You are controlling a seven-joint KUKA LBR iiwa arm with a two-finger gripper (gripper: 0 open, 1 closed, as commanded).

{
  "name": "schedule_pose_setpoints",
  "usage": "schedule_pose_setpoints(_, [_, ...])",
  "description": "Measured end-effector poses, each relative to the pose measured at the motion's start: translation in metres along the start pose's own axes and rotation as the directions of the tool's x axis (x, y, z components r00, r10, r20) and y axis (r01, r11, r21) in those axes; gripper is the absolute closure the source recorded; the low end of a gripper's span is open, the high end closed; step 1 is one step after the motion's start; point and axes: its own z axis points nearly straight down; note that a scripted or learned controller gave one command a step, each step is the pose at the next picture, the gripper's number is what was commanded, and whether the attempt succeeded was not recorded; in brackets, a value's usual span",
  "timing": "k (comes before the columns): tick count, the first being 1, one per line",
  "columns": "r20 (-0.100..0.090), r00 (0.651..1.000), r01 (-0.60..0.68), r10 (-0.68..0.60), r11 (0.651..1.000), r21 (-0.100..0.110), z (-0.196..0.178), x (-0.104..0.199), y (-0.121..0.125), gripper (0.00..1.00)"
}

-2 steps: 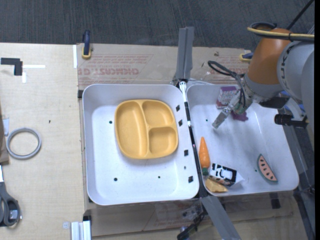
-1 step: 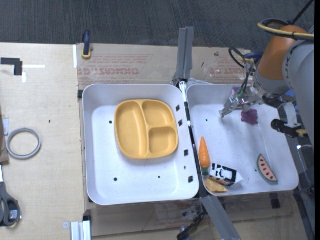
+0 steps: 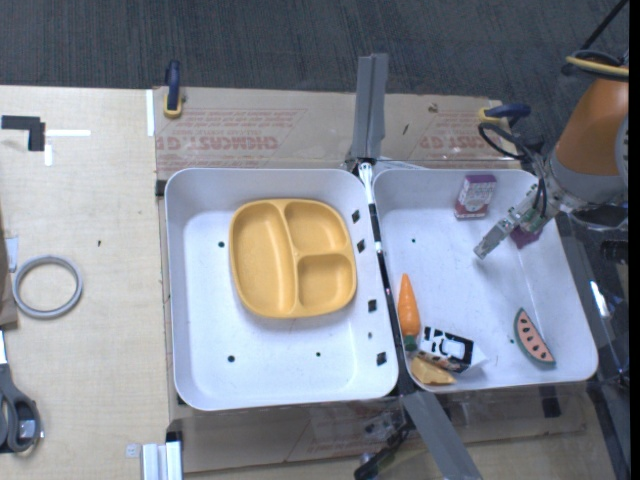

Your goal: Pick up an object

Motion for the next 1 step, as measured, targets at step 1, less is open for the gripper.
schedule_pose_setpoints(1, [0.004, 0.999, 0.048, -0.048, 0.999, 0.0, -0.0565, -0.0203, 0.0256, 0.0])
